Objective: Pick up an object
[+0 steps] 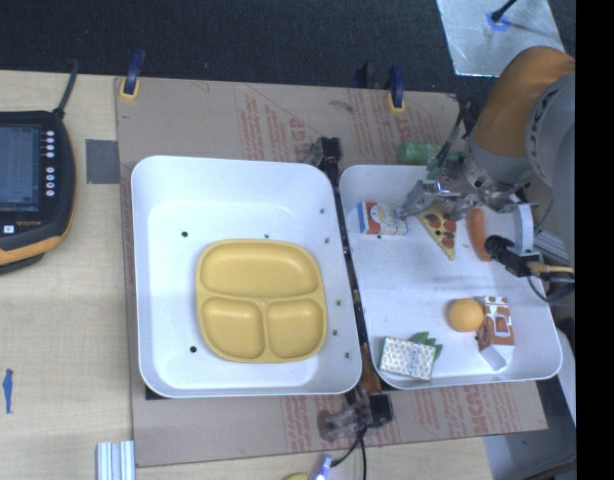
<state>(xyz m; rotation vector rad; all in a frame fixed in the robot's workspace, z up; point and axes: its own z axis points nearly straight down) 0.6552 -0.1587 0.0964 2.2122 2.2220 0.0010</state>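
Down at the near edge, a black clamp [359,415] with a trailing cable is gripping the seam between the two bins. You are looking at a wooden tabletop [47,328] that is carrying a brown cardboard sheet [237,118], and both bins are sitting on that sheet. The left bin [152,268] is holding a yellow divided plate [262,300], which is lying flat near its middle. The right bin [407,278] is holding the loose things you can pick from. The arm [522,103] is reaching in over that bin's far right corner. A control tablet [22,193] is resting on the tabletop at the far left.

The gripper [437,193] is hanging just over the wide end of a pizza slice [442,233]. You cannot tell whether the jaws are released or clenched, and nothing is showing between them.

A sausage [479,236] is lying just beside the slice, and a small carton [380,218] is sitting to the slice's left. Nearer you, an orange [466,314] is touching a red and white box [497,326]. A patterned packet [407,359] is lying at the near wall.
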